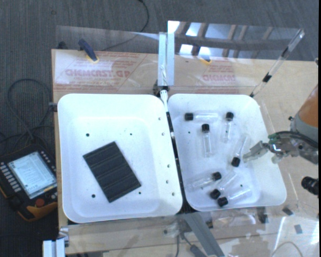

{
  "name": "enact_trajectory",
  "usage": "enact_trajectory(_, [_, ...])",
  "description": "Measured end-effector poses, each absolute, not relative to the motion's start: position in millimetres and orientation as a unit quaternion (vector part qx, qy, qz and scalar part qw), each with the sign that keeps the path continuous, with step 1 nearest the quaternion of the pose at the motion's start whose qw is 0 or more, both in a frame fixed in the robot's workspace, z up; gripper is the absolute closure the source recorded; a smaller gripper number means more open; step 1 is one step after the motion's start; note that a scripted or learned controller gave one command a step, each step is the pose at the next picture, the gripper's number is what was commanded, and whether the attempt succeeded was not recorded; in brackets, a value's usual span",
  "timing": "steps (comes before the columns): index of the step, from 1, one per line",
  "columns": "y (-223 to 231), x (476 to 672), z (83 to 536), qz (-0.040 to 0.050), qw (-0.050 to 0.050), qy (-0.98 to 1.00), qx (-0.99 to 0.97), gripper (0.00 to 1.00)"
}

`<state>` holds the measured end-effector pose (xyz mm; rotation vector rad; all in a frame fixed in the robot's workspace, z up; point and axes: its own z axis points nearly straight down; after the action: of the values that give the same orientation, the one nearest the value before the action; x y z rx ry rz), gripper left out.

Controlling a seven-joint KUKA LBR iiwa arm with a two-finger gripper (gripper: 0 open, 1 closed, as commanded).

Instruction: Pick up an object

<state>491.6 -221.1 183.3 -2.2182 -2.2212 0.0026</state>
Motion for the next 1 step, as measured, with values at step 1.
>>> enact_trajectory(1, [-213.9,509.4,95.5,-0.0028,0.001,-0.728,-0.686,0.00])
